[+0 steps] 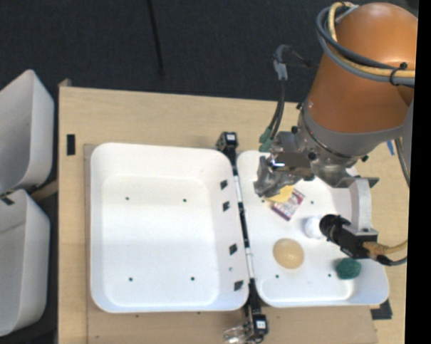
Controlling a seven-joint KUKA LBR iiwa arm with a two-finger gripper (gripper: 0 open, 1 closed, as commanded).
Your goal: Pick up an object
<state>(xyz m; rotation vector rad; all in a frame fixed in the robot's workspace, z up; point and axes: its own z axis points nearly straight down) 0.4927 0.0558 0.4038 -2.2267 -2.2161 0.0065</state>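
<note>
Because the two-finger metal gripper (273,183) is lowered over the small yellow-and-purple packet (287,201) in the right white bin (371,285), a centred descent is advised; whether the jaws are closed cannot be told.

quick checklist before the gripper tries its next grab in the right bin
1. Gripper is over the right white bin: ok.
2. A target lies under it: the small purple and yellow packet sits right beside the gripper: ok.
3. Packet already gripped: cannot tell, the wrist hides the contact.
4. Neighbours stand clear of the packet: the round tan ball, the small white object and the green round object lie apart from it: ok.
5. Gripper is clear of the divider between the bins: close to it, cannot tell.
</note>
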